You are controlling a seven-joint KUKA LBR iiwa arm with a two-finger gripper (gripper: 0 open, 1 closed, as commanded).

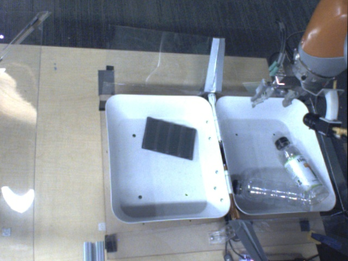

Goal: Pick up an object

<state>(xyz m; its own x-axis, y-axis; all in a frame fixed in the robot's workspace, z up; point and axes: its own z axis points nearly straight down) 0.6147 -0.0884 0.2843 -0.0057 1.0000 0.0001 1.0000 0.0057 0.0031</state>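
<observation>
A flat dark grey ribbed pad (pixel 169 138) lies in the left bin (pixel 119 162), toward its back. In the right bin (pixel 244 140) a small clear bottle with a black cap and white label (pixel 296 166) lies at the right side. A larger clear plastic bottle (pixel 274 188) lies on its side along the front wall. My gripper (pixel 271 97) hangs above the back edge of the right bin, open, with nothing between its fingers. It is well apart from both bottles.
A metal divider post (pixel 215 67) stands upright behind the gap between the bins. A clear panel (pixel 157 58) stands behind the left bin. Wooden bench top (pixel 54 145) stretches to the left.
</observation>
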